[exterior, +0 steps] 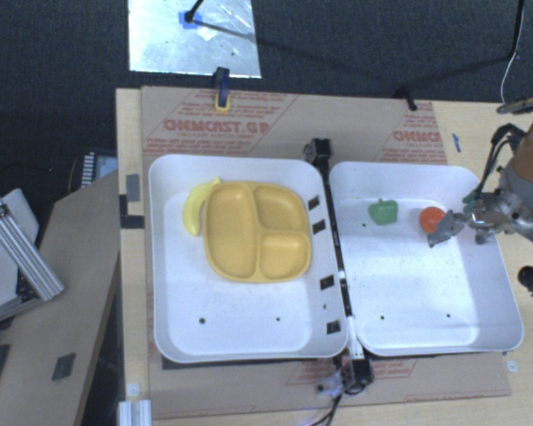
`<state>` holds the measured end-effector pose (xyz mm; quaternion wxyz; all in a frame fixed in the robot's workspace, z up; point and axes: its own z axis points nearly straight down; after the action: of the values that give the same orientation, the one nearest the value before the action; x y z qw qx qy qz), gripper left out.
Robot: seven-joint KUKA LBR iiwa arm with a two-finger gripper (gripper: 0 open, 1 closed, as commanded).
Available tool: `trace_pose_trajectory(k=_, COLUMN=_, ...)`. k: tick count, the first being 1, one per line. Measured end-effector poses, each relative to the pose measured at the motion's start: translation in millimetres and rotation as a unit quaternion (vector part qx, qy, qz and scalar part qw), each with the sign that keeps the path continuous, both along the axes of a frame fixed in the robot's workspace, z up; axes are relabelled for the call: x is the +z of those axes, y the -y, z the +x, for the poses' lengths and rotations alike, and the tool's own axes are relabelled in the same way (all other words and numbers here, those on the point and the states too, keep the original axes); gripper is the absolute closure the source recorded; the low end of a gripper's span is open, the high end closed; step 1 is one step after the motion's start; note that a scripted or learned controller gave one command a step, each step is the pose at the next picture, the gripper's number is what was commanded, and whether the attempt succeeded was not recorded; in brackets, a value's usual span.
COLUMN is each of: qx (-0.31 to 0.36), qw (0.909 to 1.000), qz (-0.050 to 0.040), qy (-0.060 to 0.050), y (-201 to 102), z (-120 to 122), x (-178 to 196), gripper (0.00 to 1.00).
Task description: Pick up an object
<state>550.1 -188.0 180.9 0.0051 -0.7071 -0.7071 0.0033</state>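
In the right bin (400, 327), a green object (383, 210) and an orange object (431, 217) are seen near the far wall. The gripper (446, 230) is placed just beside the orange one; whether its fingers are apart cannot be told. A yellow divided plate (253, 232) lies in the left bin (173, 318).

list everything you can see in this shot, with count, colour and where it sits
bins: 2, white, side by side on the bench
divided plate: 1, yellow, in the left bin
banana: 1, yellow, left bin, tucked against the plate's left edge
pepper-like toy: 1, green, right bin, upper middle
round object: 1, orange, right bin, right of the green toy, next to the gripper
foil sheet: 1, silver, on the dark floor beyond the bench
clamp: 1, yellow and blue, at the bench's far edge
gripper: 1, grey, over the right bin's right side
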Motion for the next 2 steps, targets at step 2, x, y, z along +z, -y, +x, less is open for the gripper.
trace_pose_trajectory(k=2, qx=0.001, qw=1.0, qz=-0.0008, qy=0.005, y=-1.4, z=-3.2, x=-36.7, gripper=0.0)
